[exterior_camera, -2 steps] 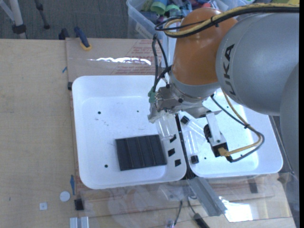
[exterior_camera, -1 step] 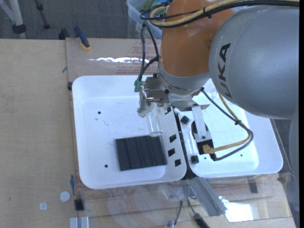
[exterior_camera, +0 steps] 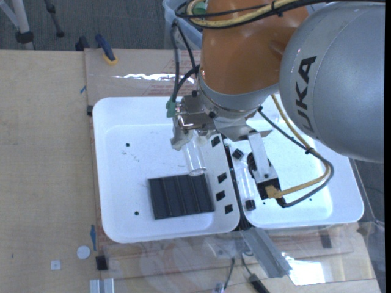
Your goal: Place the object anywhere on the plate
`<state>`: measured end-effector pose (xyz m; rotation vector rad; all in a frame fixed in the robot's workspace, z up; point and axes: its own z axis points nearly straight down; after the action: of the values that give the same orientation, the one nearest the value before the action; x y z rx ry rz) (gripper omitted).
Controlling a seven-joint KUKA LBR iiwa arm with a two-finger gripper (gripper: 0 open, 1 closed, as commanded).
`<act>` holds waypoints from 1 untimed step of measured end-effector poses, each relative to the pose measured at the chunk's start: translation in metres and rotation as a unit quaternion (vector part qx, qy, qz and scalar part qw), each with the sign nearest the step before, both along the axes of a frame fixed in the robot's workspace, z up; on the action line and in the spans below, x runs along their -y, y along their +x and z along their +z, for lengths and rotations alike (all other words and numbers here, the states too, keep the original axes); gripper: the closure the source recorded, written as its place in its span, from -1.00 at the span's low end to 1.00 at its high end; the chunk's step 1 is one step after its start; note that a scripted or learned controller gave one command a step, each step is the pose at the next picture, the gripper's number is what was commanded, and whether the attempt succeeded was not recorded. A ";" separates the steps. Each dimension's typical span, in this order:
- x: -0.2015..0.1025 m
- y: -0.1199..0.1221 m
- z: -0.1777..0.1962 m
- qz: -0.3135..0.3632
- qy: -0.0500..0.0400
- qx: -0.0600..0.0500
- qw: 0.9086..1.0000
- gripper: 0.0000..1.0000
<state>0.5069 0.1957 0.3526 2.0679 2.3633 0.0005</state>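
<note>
Claw: the claw is hanging low over the wall where the two bins are meeting, and I cannot tell whether it is wide, narrow or carrying anything, since the wrist is hiding the tips.
Arm: the arm is reaching in from the right and covering much of the right bin.
Slab: a dark ribbed slab is lying flat on the floor of the left bin, toward its near right corner, just beside the claw and apart from it.
Plate: I am judging the slab to be serving as the plate, being the one broad flat thing there, though this is a guess.
Object: I cannot tell where the object is lying; it may be sitting under the arm or at the claw.
Handling: I am expecting something small and light, as anything hidden this fully has to be little; whether it is stiff, soft or slippery I cannot say.
Hold: I am judging that a pinch across its narrowest width, near its middle, is looking safest, so that it is not tipping on the way over.
Landing: the slab's ribs are running front to back, so a round or smooth thing may be rolling along a groove; a low, gentle release over the slab's middle is looking wisest.
Bench: the bench is carrying both bins side by side.
</note>
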 end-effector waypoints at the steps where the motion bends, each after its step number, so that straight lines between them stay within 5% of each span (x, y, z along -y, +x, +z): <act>1: 0.019 0.003 -0.023 0.023 0.000 -0.003 1.000 1.00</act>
<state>0.5094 0.1771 0.3300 2.0151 2.4129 -0.0057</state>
